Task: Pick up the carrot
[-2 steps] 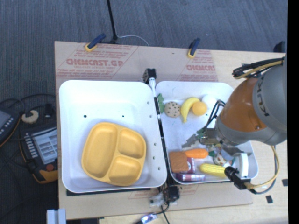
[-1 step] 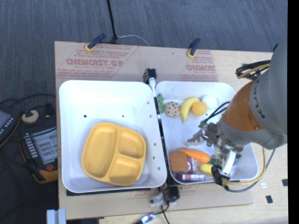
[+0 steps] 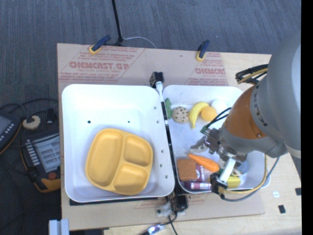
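The camera view looks down at a slant on a brown board carrying two shallow white bins side by side. The left bin holds a yellow divided tray with three compartments, sitting toward the near half.

The right bin is the crowded one. The carrot lies there, orange and slightly tilted, in the near half of the bin, its thicker end toward the arm. Just beside it on the near side sits a round brown cookie-like piece, and along the near wall lies a small pinkish tube. Further back in the same bin I can make out a speckled cookie, a banana and an orange fruit touching the banana's right side, with something white behind them.

The arm comes in from the right, its orange band over the bin. The gripper hangs just above the carrot's thick end, close enough that they overlap from here. Whether the claw is released or clenched I cannot tell; the wrist body hides the tips, and nothing clearly sits between them. A yellow-and-white part with cable loops hangs under the wrist, near the bin's front edge.

Two clamps pin the board at the far edge.
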`<state>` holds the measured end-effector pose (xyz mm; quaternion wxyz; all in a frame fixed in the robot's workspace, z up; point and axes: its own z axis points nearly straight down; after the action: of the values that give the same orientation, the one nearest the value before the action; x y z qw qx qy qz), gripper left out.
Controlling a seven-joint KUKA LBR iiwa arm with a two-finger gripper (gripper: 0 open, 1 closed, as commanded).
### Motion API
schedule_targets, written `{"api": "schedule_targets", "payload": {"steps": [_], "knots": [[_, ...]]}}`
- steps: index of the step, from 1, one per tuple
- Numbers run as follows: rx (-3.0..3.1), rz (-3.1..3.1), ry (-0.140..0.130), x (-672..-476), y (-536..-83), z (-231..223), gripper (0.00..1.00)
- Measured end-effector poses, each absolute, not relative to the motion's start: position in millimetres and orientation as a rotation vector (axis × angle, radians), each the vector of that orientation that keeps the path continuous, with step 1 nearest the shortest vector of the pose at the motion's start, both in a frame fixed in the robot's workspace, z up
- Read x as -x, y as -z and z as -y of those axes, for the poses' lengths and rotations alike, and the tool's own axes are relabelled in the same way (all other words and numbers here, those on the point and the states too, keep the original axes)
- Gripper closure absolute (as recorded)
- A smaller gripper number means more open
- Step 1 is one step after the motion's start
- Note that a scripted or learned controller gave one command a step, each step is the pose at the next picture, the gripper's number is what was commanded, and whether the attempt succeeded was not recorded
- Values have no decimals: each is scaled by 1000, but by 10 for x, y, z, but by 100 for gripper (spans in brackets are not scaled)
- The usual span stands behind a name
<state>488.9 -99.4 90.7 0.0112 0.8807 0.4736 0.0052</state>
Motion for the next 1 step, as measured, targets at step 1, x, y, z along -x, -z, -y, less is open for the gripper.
{"api": "schedule_targets", "payload": {"steps": [1], "knots": [[-2957, -1011, -27, -4904, -905, 1040, 0]]}}
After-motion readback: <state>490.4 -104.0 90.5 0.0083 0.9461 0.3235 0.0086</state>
